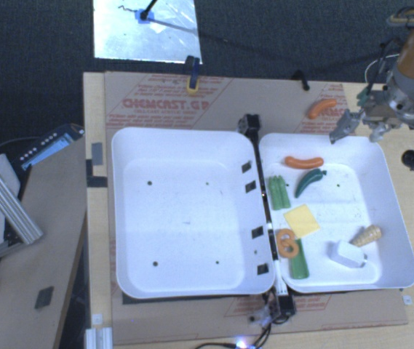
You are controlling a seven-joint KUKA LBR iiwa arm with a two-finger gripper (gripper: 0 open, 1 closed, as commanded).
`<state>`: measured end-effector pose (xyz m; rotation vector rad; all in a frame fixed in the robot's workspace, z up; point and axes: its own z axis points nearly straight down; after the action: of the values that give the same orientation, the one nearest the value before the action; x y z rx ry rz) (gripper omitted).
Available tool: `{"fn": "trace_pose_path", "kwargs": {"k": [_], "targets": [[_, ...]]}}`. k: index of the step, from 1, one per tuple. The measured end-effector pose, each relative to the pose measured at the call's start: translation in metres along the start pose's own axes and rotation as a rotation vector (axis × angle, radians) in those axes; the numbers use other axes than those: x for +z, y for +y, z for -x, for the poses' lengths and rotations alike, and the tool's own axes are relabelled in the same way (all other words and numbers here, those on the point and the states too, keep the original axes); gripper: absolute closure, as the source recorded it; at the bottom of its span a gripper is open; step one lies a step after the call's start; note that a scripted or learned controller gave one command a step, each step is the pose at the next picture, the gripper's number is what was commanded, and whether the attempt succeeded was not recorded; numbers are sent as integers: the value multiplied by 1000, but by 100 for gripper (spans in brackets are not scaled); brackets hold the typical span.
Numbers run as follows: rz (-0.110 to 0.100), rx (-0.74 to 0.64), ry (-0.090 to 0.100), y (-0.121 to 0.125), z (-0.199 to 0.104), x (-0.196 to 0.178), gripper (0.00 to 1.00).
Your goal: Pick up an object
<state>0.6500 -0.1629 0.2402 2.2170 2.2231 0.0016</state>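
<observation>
Toys lie in the right bin (392, 195), the one to pick from. The left bin (185, 209) sits just beside it. In the right bin, a yellow square (302, 220) is in the middle. A green pepper (308, 181) and a hot dog (303, 162) lie nearer the far wall. A white block (348, 254) and a cone (365, 235) lie near the front right. A pretzel (287, 243) lies by the left wall. The gripper (352, 126) hangs over the far right corner, above the rim, with nothing in it. I cannot tell how wide it is open. I think it should come down straight over one toy with room around it, like the hot dog.
</observation>
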Motion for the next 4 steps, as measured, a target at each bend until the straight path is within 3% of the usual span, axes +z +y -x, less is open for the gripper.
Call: {"fn": "trace_pose_path", "kwargs": {"k": [1,2,3,4], "targets": [[-10,-5,4,17,-46,141,0],[-3,3,-2,-45,-68,155,0],[-1,2,0,-49,-53,155,0],[-6,4,2,-115,-55,156,0]]}}
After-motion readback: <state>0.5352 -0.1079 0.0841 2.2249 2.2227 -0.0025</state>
